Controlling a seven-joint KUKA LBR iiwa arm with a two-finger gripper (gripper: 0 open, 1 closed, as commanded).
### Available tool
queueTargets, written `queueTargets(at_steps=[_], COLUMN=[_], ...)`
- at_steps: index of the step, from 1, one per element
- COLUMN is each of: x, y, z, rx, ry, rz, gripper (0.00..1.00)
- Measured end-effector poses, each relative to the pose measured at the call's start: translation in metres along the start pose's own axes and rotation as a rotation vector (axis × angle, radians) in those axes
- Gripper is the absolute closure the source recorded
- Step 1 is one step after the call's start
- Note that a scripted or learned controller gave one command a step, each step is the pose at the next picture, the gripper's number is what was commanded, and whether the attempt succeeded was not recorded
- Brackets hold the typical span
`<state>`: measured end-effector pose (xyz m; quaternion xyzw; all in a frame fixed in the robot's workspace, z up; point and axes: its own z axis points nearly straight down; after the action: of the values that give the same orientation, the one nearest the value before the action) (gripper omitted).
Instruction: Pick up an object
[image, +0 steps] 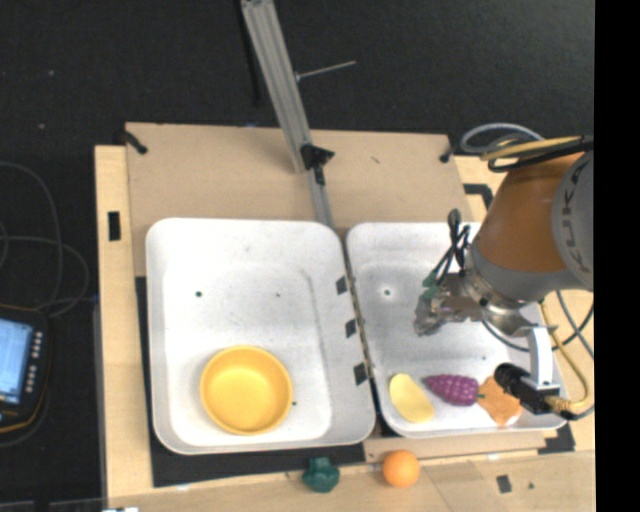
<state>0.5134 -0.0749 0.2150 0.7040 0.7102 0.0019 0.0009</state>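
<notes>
Camera view: we hover our gripper (432, 318) mid right bin (400, 260); whether it grips, we cannot tell. Next, we judge, descend toward the purple toy (451, 388) by the front edge.

Two shallow white bins sit side by side: the left bin (180, 300) holds one yellow bowl (246, 389) near its front edge. The right bin (400, 260) holds three items along its front edge: one pale yellow piece (410, 398), one purple grape bunch (452, 388) and one orange piece (499, 402). On the bench's front edge lie one orange ball (400, 468) and one green object (321, 475).
</notes>
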Motion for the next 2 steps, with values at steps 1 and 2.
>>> queueTargets(at_steps=[1, 2], x=[0.048, 0.102], y=[-0.001, 0.01], z=[-0.005, -0.02], rx=[0.001, 0.001], ry=[0.0, 0.001], rz=[0.0, 0.0], gripper=[1.0, 1.0])
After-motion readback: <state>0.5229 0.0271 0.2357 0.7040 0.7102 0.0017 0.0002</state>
